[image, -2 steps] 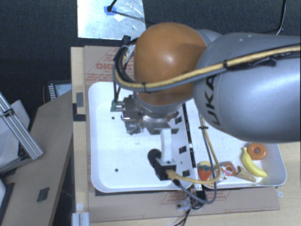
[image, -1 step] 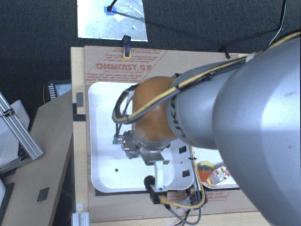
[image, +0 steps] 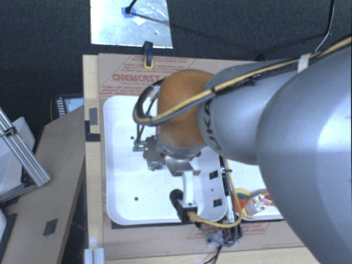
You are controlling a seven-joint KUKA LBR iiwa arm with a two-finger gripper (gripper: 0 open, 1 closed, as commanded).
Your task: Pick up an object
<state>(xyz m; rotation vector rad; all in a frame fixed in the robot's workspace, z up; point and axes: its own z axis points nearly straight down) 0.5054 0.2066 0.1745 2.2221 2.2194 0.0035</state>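
One grey arm (image: 275, 120), two white bins (image: 118, 164).

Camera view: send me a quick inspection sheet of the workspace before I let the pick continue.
Surface: left white bin sits on a cardboard sheet printed in red; its visible floor is bare apart from small dark specks.
Job's things: a colourful object, orange, red and white, lies in the right bin beside the arm; type cannot be told.
Clutter: a yellow clip on the cardboard's far edge.
Grippers: gripper is down over the left bin; the wrist hides most of it.
Cables: yellow and black cables loop around the orange wrist band; a black cable bundle hangs near the bin's near edge.
Surroundings: a foil-like sheet on dark carpet; an aluminium rail at left.
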